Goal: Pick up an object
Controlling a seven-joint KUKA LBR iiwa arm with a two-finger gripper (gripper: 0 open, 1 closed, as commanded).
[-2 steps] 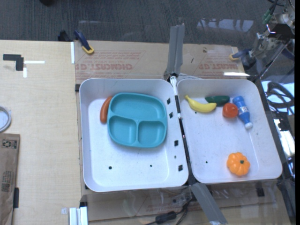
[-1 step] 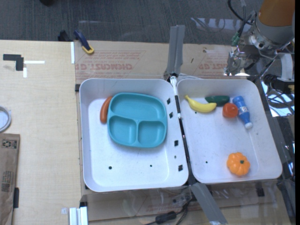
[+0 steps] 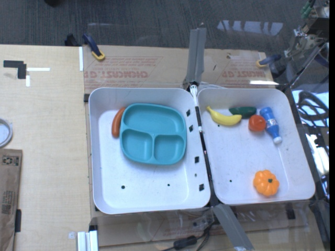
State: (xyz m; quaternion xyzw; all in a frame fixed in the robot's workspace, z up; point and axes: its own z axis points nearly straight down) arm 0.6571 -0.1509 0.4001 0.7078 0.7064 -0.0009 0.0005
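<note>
The left bin (image 3: 99, 161) holds a teal divided plate (image 3: 154, 133) near its far edge, and an orange sausage (image 3: 116, 122) lies just beside the plate's left rim. In the right bin (image 3: 293, 156), a banana (image 3: 224, 117), a dark green object (image 3: 243, 110), a red-orange ball (image 3: 257, 123) and a blue bottle (image 3: 270, 123) sit close together along the far edge. A small orange pumpkin (image 3: 266, 183) rests near the near right corner, well apart from them. Whether the gripper is open or closed cannot be told.

Overhead, slanted — both bins (image 3: 99, 156)
</note>
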